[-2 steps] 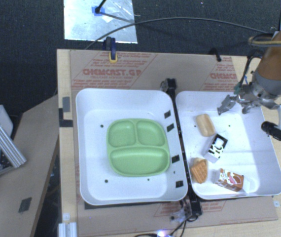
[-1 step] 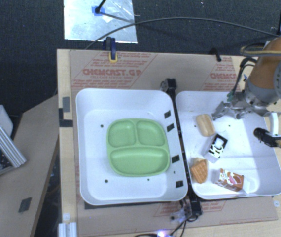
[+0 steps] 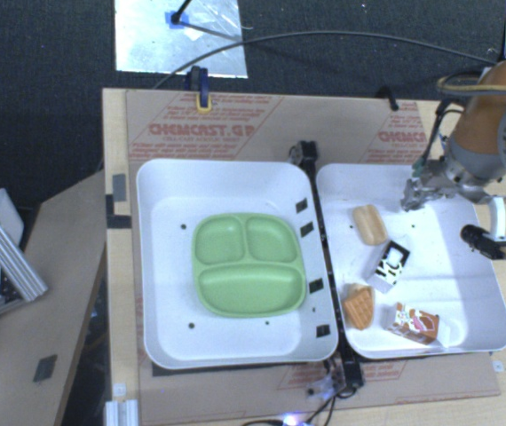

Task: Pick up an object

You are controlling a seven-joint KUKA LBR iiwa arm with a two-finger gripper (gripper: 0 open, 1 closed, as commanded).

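Gripper over right bin, far side – nothing picked yet.
Can't tell its state; tan oval bread roll lies just near-left, apart, prob. the closest target.

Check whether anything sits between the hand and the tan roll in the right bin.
Nothing visible does. The hand is over the right bin's far part, and the tan roll lies nearer the divider with bare floor between. The black-and-white box lies off that line.

One fixed camera looks down at a slant over both white bins.
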